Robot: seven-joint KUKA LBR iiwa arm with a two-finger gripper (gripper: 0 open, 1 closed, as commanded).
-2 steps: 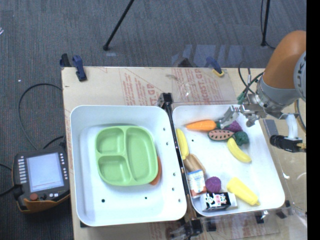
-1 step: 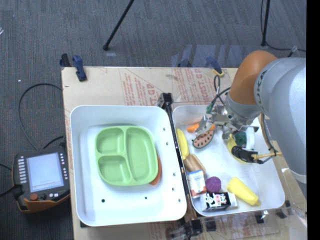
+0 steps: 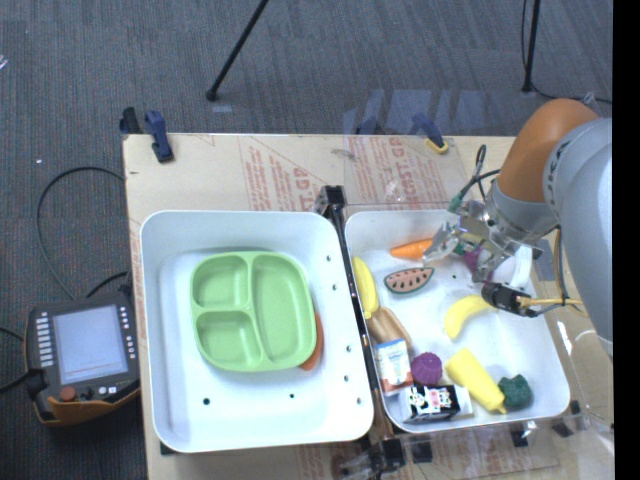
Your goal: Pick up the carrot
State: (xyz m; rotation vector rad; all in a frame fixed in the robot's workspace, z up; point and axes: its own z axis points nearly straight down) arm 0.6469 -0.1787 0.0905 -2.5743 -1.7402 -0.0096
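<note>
Light even, diffuse, from overhead; moderately bright. White bins near overexposed, faint glare off the clear sheet on the bench. Shadows soft and short, under the green tray. Overall soft focus, low resolution; carpet dim, grainy.

Robotics lab: teach pendant, tripod legs, clamped bench.
</note>
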